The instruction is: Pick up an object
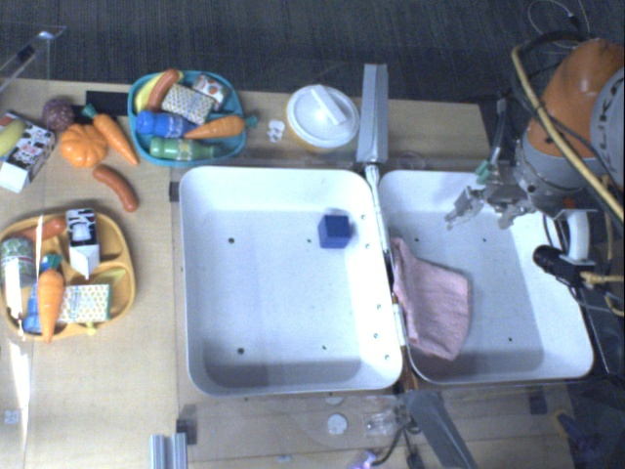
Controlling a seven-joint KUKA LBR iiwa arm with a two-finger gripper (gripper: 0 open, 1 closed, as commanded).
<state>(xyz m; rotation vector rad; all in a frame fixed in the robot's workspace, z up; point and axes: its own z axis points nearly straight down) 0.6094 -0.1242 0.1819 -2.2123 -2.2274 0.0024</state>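
A small blue cube (335,231) rests in the left bin (244,360), toward its upper right. In the right bin (547,350) a pink cloth (436,307) lies crumpled against the left wall. My gripper (483,215) hangs over the upper part of the right bin, above and to the right of the cloth. It is open, its two fingers spread apart with nothing between them. The grey arm with its orange band (576,86) comes in from the right edge.
Left of the bins stand a blue bowl (186,117) and a yellow plate (68,277), both holding toy food. Loose toy vegetables (98,149) lie between them. A white lidded bowl (323,117) and a grey metal post (371,115) are behind the bins. Cables hang at the right.
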